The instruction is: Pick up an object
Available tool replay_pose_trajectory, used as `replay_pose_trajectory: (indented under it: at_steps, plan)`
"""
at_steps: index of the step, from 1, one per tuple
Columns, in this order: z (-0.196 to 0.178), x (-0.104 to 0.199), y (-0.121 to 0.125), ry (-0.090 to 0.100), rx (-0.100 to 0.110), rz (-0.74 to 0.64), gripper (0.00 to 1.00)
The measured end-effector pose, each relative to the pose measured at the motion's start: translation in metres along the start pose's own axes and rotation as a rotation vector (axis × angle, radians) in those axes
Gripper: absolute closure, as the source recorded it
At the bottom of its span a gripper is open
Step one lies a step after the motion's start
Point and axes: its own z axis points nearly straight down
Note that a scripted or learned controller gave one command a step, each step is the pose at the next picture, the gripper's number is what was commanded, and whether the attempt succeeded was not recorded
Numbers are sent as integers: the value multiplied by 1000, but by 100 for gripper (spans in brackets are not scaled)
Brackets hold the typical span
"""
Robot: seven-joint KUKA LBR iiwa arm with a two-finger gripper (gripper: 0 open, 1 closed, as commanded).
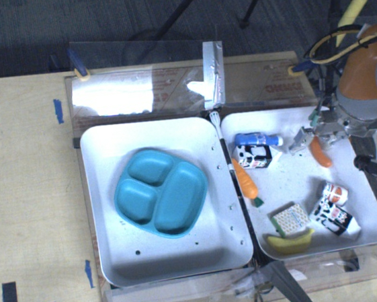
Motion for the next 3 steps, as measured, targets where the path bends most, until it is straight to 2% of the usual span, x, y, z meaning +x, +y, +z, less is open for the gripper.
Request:
replay_pose_trajectory:
  at_steps: [1,2,3]
  plan:
    - [-11,-1,1,-2,-3,0,100]
    - [14,11,-35,0,0,-191,100]
    - [13,17,-33,7,-1,-199,0]
